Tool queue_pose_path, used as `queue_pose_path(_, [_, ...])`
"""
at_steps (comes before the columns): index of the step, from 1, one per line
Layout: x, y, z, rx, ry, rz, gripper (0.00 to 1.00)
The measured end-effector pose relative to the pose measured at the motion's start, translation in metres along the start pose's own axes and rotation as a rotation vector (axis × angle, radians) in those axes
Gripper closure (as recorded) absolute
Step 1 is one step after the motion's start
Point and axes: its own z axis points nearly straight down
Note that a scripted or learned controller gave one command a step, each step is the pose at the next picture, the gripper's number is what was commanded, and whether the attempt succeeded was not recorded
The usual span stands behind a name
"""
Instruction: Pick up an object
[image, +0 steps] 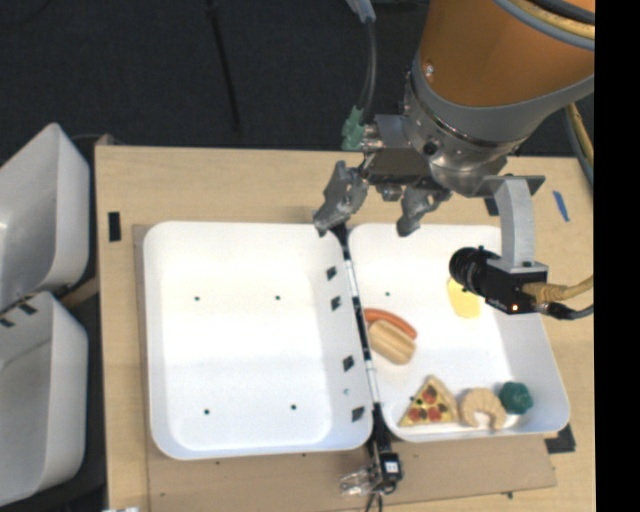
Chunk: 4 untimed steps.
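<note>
My gripper (368, 220) hangs open over the far edge of the right bin (520, 340), near the divider between the bins; nothing sits between its two dark fingers (335, 208). In the right bin lie a hot dog (389, 336) near the divider, a pizza slice (430, 404) at the near edge, a tan pastry-like piece (480, 408) and a small green object (516, 397) beside it. A yellow object (463, 299) lies partly hidden behind a black device on the arm.
The left bin (240, 340) sits beside the right one on the wooden bench. A black cylindrical device with a cable (497, 281) hangs over the right bin. White seat-like shapes (35, 300) stand at the left, off the bench.
</note>
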Motion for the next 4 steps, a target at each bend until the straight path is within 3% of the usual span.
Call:
queue_pose_path(1, [0.07,0.001,-0.034,0.001,0.001,-0.003,0.0])
queue_pose_path(2, [0.064,0.002,-0.043,0.002,-0.003,0.002,1.0])
queue_pose_path(3, [0.094,0.0,0.078,0.018,-0.008,0.001,1.0])
queue_pose_path(4, [0.092,-0.003,0.27,0.022,-0.01,0.006,1.0])
